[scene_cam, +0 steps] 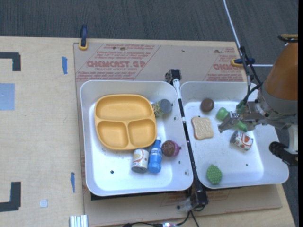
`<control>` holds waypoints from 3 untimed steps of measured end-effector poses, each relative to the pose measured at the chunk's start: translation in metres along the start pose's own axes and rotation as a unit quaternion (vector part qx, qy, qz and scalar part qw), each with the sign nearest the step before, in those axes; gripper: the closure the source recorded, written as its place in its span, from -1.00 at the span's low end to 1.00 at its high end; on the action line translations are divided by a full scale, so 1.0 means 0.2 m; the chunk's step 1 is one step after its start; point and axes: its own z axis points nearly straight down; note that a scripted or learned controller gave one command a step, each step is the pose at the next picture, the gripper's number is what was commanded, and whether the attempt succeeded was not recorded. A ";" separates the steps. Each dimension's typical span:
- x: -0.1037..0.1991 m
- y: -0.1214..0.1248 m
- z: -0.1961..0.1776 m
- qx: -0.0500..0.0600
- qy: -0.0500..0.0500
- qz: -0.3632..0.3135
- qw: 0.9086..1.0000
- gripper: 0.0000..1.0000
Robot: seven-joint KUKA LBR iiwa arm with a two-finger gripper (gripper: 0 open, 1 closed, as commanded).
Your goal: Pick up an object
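The likeliest thing for me to lift is the small green piece (pixel 221 112) in the right bin (pixel 272 174), which sits just beside my gripper (pixel 233 121), toward the bin's far wall; whether my gripper is released or clenched I cannot tell from this slant, and I see nothing clearly caught in it. The trouble is crowding: a red-and-white can (pixel 243 140) lies tipped just below me, a second bit of green (pixel 242 125) shows right at my wrist, and the slice of toast (pixel 202 127) lies near on the divider side. If I close off-centre I may nudge the green piece away, or pinch two things and drop both. The brown ball (pixel 207 105) and the bumpy green ball (pixel 214 174) would likely roll at a touch. The left bin (pixel 90 141), with its yellow tray (pixel 125 121), is well apart.
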 end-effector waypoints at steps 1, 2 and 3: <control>0.01 0.13 0.61 -0.005 -0.001 0.000 1.000 -1.00; 0.05 -0.19 0.62 -0.004 -0.001 0.000 1.000 -1.00; 0.05 -0.18 0.56 -0.008 -0.002 0.001 1.000 1.00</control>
